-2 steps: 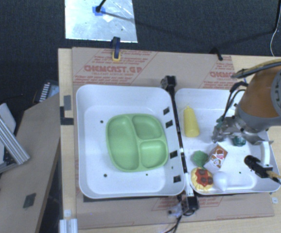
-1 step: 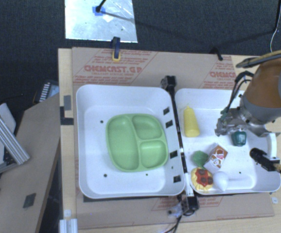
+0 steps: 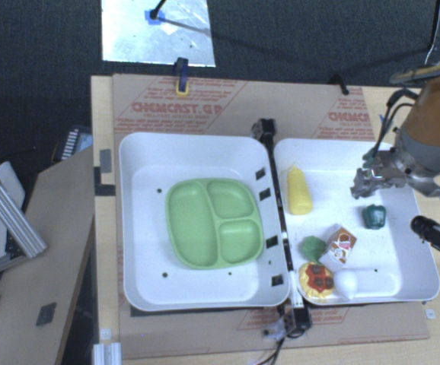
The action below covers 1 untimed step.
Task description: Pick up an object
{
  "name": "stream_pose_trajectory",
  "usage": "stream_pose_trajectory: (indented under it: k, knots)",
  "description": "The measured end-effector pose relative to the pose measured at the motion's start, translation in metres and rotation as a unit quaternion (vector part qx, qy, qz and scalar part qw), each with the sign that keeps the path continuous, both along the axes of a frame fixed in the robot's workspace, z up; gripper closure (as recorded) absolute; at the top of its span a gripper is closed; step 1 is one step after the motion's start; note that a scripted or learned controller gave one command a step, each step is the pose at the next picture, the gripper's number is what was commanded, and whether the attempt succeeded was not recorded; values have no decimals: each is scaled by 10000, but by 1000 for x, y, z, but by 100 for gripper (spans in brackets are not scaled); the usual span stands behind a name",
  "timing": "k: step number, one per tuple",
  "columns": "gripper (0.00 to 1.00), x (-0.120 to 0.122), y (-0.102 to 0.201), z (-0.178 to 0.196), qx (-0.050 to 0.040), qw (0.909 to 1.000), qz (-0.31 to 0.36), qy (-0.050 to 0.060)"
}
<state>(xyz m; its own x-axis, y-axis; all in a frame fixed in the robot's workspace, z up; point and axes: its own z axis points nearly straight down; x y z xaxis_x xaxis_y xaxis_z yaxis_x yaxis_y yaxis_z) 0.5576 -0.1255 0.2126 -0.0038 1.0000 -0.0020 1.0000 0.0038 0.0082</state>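
Observation:
My gripper (image 3: 366, 185) hangs over the right bin (image 3: 403, 284), near its right side. Just below it lies a dark green pepper (image 3: 374, 217). A yellow mustard bottle (image 3: 299, 190) lies at the bin's left side. Toward the front sit a green leafy toy (image 3: 312, 247), a small orange-and-white carton (image 3: 341, 247), a pizza slice toy (image 3: 317, 278) and a white egg-like object (image 3: 345, 283). Nothing shows between the fingers.
The left bin (image 3: 140, 173) holds a light green divided plate (image 3: 212, 223). A black divider (image 3: 275, 204) runs between the two bins. The arm's grey and orange body (image 3: 437, 120) fills the upper right. A black part (image 3: 433, 234) juts over the right bin's edge.

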Motion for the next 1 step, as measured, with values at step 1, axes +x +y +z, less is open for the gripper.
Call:
stream_pose_trajectory:
  k: [1]
  knots:
    - [100, 2, 0, 47, 2, 10000, 4, 6]
